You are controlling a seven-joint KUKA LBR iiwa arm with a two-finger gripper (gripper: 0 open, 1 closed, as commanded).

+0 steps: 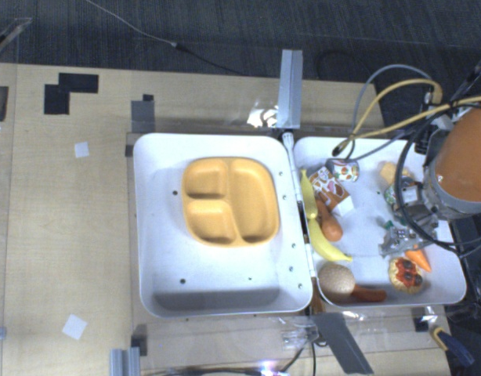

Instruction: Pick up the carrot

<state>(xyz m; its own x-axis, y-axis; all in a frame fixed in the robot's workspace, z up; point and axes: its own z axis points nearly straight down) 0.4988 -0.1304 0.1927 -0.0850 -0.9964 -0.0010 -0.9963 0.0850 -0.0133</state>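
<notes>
The carrot [418, 258] lies in the lower right of the frame, on the floor of the right bin [452, 292], a small orange wedge just beside a round pizza-like toy [406, 274]. The pincer [397, 237] hangs directly next to it, at the end of the grey arm [464, 167] with its orange band, amid a tangle of cables. Whether the pincer stands apart or together I cannot tell; the cables and wrist hide its tips. The carrot appears to rest on the bin, so I judge the pick as not yet done: the approach looks made, while the grasp and lift are left.

Further left in the same bin lie a banana [325, 240], a hot dog sausage [328, 219], a brown potato-like lump [336, 276] and a small printed carton [334, 190]; its red-and-white print is too small to read. The left bin [158, 210] holds a yellow divided plate [229, 200]. Both bins sit on the pale tabletop [60, 233]. No other writing is legible.
</notes>
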